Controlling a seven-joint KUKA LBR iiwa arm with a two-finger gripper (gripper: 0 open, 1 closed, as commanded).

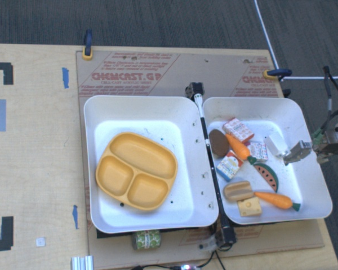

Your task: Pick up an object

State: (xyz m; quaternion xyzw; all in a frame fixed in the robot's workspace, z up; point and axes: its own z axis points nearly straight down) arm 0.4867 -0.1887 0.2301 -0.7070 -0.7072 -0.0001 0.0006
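The claw (297, 151) hangs over the right side of the right bin (311, 180), clear of the toys, and whether it is spread or pressed together I cannot tell. The toys lie to its left: a watermelon slice (266, 174) nearest, two carrots (237, 146) (276, 199), a red carton (238, 130), a small box (228, 166), a brown disc (218, 142), a bun (238, 190) and a cheese cube (249, 207), packed close so that several touch. The left bin (96, 117) holds a yellow divided tray (136, 170), and a green can (147, 239) lies on the desk (34, 151) just below that bin.
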